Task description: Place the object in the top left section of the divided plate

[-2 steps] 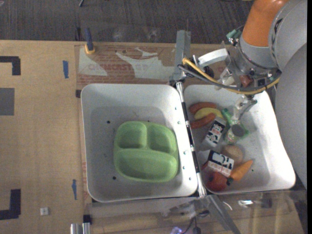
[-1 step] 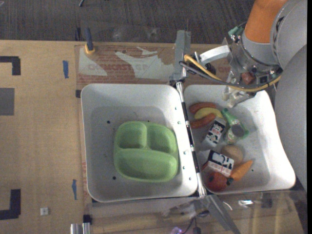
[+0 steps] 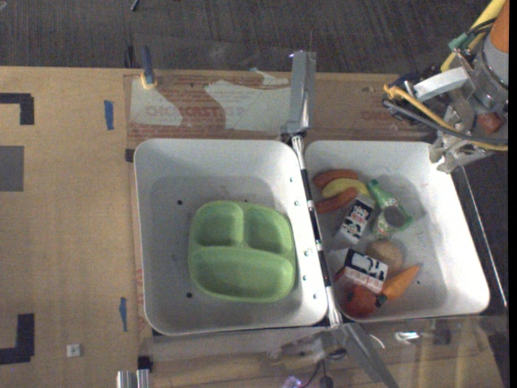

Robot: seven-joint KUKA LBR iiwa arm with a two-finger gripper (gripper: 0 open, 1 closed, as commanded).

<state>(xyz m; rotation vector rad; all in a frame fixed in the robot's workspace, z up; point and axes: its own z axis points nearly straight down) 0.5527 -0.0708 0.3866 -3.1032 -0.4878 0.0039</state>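
Plate: one green divided plate [image 3: 241, 251] lay in the left bin [image 3: 153, 184]; three sections, all bare, set within the arm's reach as the target.
Target section: top left of plate, nothing in it.
Object: not yet chosen; candidates lay heaped in the right bin [image 3: 452, 241], seemingly as the picking stock.
Count, right bin: two small cartons [image 3: 355, 221], one carrot [image 3: 401, 281], one green bottle [image 3: 386, 208]; about three long fruits or sausages, the rest uncertain.
Gripper [image 3: 460, 148]: hung over the right bin's far right corner; whether apart or together could not be told; nothing seen held.
Task status: judged at the start.
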